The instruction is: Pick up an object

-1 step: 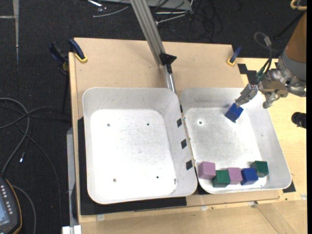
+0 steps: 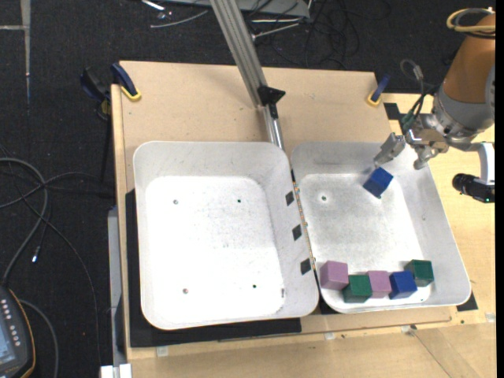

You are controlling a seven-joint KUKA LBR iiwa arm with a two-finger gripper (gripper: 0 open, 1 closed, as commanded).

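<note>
My gripper hangs over the back right part of the right bin, its two fingers spread apart and open with nothing between them. A blue cube sits tilted just below and left of the left fingertip, apart from it. Along the bin's front edge lies a row of blocks: a purple one, a green one, a pink-purple one, a blue one and another green one.
The left bin adjoins the right bin. A slanted metal pole crosses the back of the wooden bench. Clamps grip the bench's back corners. Cables lie on the dark floor to the left.
</note>
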